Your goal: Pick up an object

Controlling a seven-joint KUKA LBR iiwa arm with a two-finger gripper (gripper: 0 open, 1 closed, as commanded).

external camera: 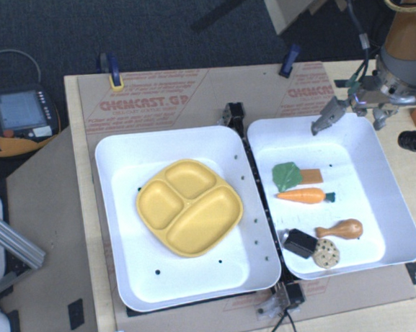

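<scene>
Five small things lie in the right bin (390,182) — a green-leafed piece (288,175), a carrot (302,197), a drumstick (342,229), a black block (300,244) and a speckled cookie (326,254). All sit well nearer than the gripper (348,112), which hangs over the bin's far rim, holding nothing — its opening I cannot tell. One yellow divided plate (190,206) fills the left bin (117,206).
</scene>
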